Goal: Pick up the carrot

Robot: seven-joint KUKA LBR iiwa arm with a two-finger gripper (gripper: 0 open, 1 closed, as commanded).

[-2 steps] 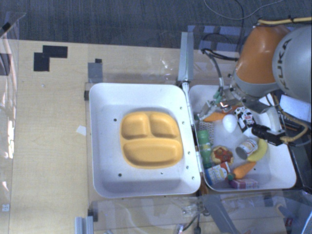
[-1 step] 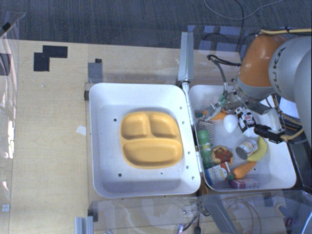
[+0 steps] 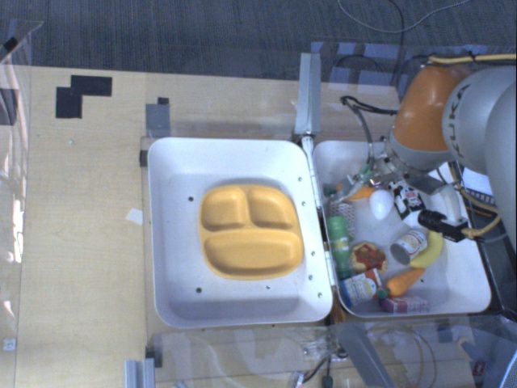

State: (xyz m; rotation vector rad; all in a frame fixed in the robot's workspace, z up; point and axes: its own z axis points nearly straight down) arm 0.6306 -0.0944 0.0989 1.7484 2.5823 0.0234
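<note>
The carrot (image 3: 406,280), orange and tapered, lies near the front of the right bin (image 3: 478,291), just below a banana (image 3: 434,250) and a small can (image 3: 408,245). My gripper (image 3: 370,178) is low over the back left part of that bin, well behind the carrot and apart from it. It hangs close to a white egg-shaped thing (image 3: 380,205) and a small orange item (image 3: 360,192). The grey arm with its orange band (image 3: 424,107) comes in from the right and hides the bin's back right corner.
The left bin (image 3: 174,217) holds a yellow divided plate (image 3: 251,230). In the right bin a green bottle (image 3: 338,237) lies along the left wall, with a red-topped item (image 3: 368,257), a small carton (image 3: 360,289) and a purple item (image 3: 404,305) around the carrot.
</note>
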